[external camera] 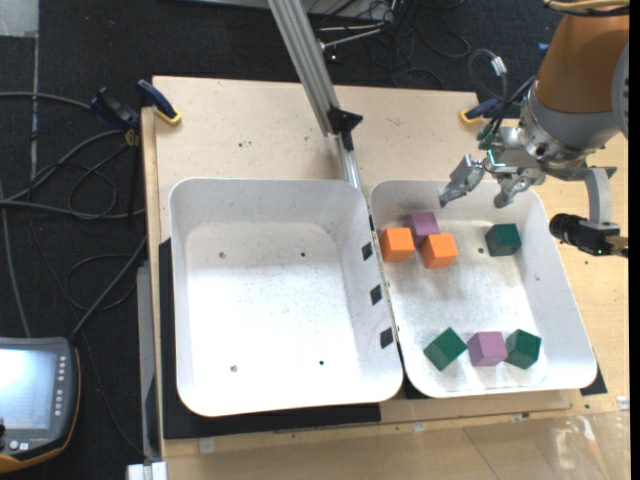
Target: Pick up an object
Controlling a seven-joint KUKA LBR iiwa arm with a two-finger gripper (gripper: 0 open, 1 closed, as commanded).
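Nearest me, along the front wall of the right bin point(560, 298), I see three small blocks in a row: a dark green cube point(445, 349) turned at an angle, a purple cube point(487, 348) touching its right side, and a second green cube point(523, 348) just beside that one. Farther back in the same bin sits a cluster of three touching blocks: an orange cube point(398, 242), another orange cube point(439, 250) to its right, and a purple block point(424, 225) tucked behind and between them. A lone dark green cube point(503, 239) rests apart toward the bin's right wall. The left bin point(200, 268) has only dark speckles on its floor. I can read no labels or writing on any block. At the far rim of the right bin the gripper point(484, 184) hangs with its two fingers spread apart, nothing between them, touching no block.
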